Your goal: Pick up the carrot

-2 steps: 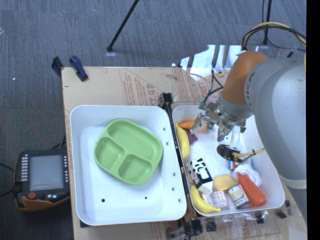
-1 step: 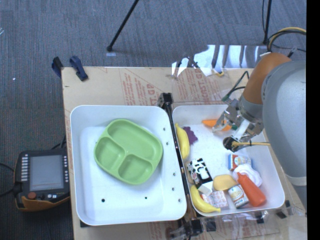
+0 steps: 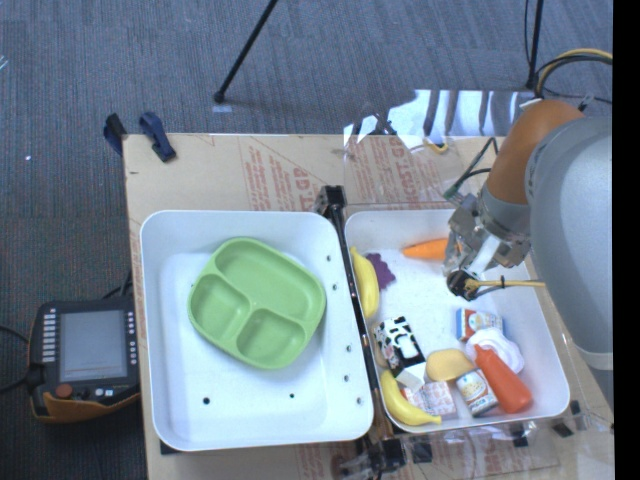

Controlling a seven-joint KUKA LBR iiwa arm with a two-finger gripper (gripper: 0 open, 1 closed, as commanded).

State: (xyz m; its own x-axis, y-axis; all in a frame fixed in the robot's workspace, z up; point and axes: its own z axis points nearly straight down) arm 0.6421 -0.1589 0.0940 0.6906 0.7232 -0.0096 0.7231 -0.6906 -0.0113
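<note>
The orange carrot (image 3: 424, 250) lies at the back of the right bin (image 3: 557, 363), pointing left. Its right end is hidden behind my gripper (image 3: 463, 254). The gripper hangs low over the bin's back right part, right beside the carrot and perhaps touching it. Whether the carrot sits inside the gripper is hidden by the wrist.
Also in the right bin are a banana (image 3: 366, 280) with a purple piece (image 3: 383, 268) by the left wall, a black-and-white carton (image 3: 398, 343), a second banana (image 3: 404, 400), a red bottle (image 3: 501, 385) and several small packages. A green divided plate (image 3: 258, 302) lies in the left bin (image 3: 152, 268).
</note>
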